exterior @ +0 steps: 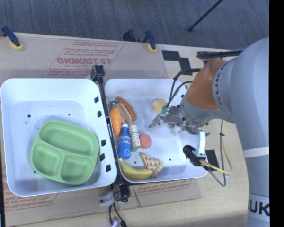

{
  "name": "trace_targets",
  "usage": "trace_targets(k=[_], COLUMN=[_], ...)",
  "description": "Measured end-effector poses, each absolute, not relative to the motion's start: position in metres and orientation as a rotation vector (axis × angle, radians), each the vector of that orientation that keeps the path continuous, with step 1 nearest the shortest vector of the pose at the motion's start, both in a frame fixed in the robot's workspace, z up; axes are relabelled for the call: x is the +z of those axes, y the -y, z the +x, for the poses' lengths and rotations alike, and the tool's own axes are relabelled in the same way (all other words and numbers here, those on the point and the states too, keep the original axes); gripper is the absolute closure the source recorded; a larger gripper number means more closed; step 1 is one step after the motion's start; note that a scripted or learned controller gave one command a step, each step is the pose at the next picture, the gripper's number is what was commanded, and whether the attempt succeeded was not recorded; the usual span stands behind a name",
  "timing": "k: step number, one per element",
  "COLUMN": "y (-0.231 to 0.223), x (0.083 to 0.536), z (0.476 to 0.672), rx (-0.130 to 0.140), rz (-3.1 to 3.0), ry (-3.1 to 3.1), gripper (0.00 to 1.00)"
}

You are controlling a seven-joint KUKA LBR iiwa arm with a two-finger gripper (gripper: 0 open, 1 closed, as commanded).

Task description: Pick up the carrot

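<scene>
orange carrot (115, 120) (green top), green plate (64, 151), yellow banana (135, 172)

Floor: we see dark grey ribbed carpet (85, 6) along the top.
Counter: pale wood (227, 193), covered by printed cardboard (85, 58).
Clamps: blue and yellow (12, 38), on the cardboard's far edge.

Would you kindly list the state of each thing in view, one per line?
carrot: lying flat in the right bin, by its left wall
blue bottle: on its side
banana: unpeeled, at the near wall
hot dog: lying beside the carrot
green tray: upright in the left bin
tool: above the right bin, away from the carrot
</scene>
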State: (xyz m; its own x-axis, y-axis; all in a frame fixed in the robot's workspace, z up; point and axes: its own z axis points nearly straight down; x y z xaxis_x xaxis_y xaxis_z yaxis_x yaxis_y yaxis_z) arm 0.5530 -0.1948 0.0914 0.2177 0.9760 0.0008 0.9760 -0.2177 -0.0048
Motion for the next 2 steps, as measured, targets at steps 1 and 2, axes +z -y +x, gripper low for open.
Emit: trace_targets(k=[1, 2], y=[0.186, 0.205], x=[0.135, 0.093], z=[0.595, 0.637], rx=[0.002, 0.000], rz=[-2.185, -2.015], ry=[2.256, 2.413], gripper=[0.00, 0.00])
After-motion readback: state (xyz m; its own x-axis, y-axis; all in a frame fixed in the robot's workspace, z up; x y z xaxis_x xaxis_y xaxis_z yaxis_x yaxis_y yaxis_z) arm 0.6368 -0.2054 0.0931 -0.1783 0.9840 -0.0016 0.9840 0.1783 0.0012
